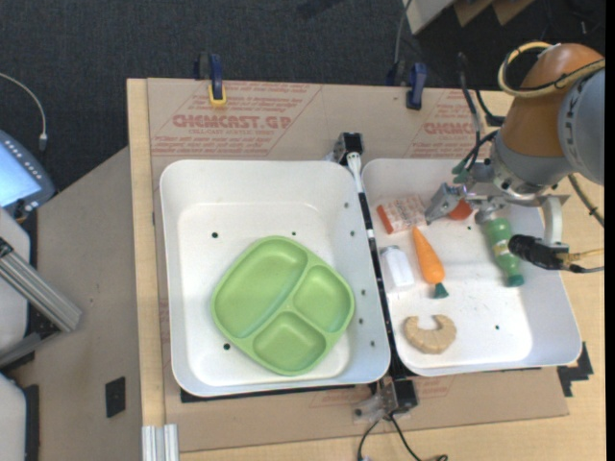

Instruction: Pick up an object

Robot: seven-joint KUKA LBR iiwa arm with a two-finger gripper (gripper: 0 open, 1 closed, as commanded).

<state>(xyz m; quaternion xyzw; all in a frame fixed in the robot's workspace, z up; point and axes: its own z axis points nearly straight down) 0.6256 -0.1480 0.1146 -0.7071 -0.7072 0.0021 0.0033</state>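
- Nearest the camera, a tan crescent-shaped piece of toy bread (430, 333) lies at the front of the right bin (553, 344).
- Leftmost, the left bin (183, 257) holds a light green divided plate (282, 303) with three compartments, set toward the bin's front right.
- Between the two bins, a black strip (366, 230) runs along their shared edge.
- Just inside the right bin's left wall, a small white block (396, 266) lies flat, with an orange-and-white packet (401, 213) behind it.
- Beside the white block, a toy carrot (430, 258) lies with its green top toward the front of the bin.
- Further right, the gripper (452, 203) hangs over the back of the right bin, just beside the packet; something small and red-orange shows at its tips, but whether the fingers are spread or pressed together cannot be told.
- Right of the carrot, a green bottle (502, 248) lies on its side, under the arm's wrist.
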